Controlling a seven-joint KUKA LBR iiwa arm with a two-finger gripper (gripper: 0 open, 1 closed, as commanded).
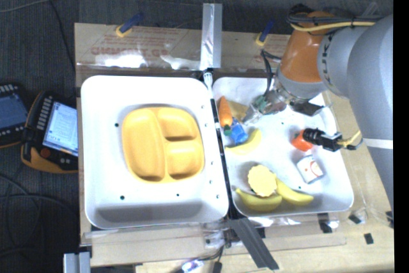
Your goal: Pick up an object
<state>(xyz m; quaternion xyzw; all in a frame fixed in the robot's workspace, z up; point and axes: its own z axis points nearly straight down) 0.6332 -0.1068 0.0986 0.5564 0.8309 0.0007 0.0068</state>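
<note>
We see the gripper [265,103] low in the right bin [332,198], near a carrot [225,110] and a blue toy [238,133]. We cannot tell its grip.

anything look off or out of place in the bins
Nothing looks spilled or broken. The yellow divided tray lies flat in the left bin. The right bin is crowded: a carrot lies against the wall between the bins, and a round yellow piece sits on top of the bananas. The gripper hovers nearby.
</note>
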